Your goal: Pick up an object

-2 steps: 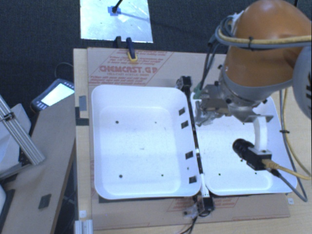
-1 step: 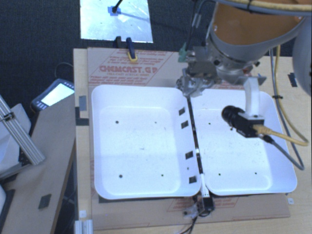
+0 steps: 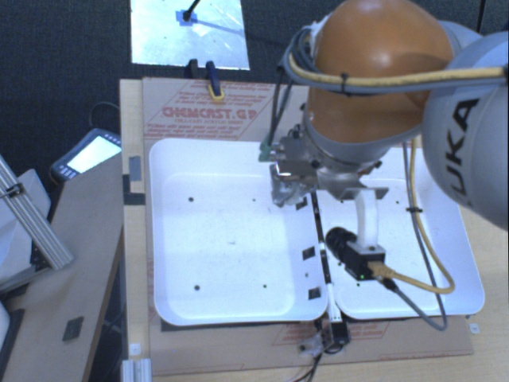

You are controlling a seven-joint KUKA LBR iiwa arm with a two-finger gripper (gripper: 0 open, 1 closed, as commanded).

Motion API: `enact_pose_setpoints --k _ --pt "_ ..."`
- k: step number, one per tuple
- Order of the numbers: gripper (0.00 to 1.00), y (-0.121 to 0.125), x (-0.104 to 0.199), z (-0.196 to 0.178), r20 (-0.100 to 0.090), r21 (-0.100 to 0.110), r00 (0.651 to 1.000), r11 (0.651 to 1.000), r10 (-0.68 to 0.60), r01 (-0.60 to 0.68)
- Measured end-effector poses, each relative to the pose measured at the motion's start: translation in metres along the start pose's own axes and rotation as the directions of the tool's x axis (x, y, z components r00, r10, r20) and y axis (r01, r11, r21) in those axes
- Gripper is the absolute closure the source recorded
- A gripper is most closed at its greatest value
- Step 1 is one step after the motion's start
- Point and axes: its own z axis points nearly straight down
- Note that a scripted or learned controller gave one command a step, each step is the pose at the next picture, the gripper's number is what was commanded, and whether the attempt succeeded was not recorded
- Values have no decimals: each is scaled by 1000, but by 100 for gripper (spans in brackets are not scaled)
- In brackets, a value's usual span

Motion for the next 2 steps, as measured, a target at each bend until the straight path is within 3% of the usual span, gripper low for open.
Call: enact_pose_setpoints --k 1,2 --pt "100 1 -21 -128 -6 -23 1000 1000 3 -3" --pt "100 55 40 22 3 5 1000 1000 -2 2"
